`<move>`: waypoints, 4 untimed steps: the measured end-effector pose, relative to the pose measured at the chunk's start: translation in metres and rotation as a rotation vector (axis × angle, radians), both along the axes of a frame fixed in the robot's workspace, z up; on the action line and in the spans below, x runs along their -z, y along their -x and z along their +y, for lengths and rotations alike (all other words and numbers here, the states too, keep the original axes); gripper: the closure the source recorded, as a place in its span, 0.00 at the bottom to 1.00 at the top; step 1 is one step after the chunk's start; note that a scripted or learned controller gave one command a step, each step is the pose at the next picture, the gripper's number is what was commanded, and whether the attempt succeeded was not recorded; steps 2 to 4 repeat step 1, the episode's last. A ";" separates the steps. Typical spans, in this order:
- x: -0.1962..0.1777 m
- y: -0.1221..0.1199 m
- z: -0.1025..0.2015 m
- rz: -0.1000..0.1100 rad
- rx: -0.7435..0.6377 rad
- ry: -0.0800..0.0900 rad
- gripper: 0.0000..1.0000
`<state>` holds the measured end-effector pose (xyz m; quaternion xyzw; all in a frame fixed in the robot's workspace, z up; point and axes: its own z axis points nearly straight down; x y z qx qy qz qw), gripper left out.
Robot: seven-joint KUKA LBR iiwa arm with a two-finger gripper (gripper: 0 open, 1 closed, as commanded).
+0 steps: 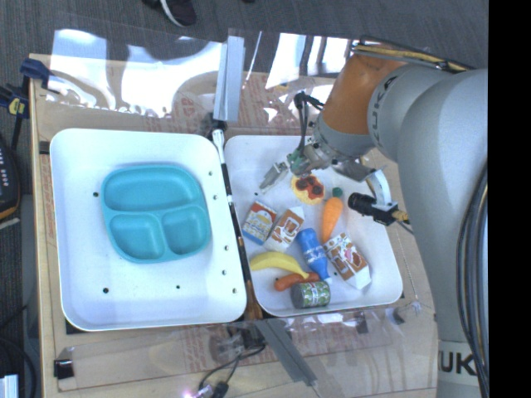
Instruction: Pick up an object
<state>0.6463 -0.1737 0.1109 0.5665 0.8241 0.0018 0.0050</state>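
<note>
In the right bin (249,160), task not yet done: nothing is lifted, and every item lies on the bin floor. The approach looks under way; the grasp and the lift are left.

Gripper (284,171): over the bin's far end, above the bottle and beyond the toy. Jaws: cannot tell whether open or closed; nothing seen between them.

Likely target, by nearness: toy (309,188), yellow and red, count 1, above the bottle and just beside the gripper.

Other contents, placed from the bottle (313,253) (blue, count 1, mid-bin):
- Carrot (331,218), count 1, just above-right.
- Cartons, count 3: two side by side to the upper left (260,222) (287,227); one just right (348,261).
- Banana (278,262), count 1, just left.
- Small orange piece (290,281), count 1, below-left, between banana and can; kind unclear.
- Can (311,294), count 1, directly below.

Total in right bin: 9 items.

Left bin (75,164): tray (155,212), blue, three compartments, count 1, well left of the bottle.
</note>
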 end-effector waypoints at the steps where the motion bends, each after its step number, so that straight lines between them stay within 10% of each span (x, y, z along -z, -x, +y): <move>1: -0.001 0.019 -0.035 0.014 -0.158 -0.003 0.00; 4: -0.001 0.019 -0.035 0.014 -0.158 -0.003 0.00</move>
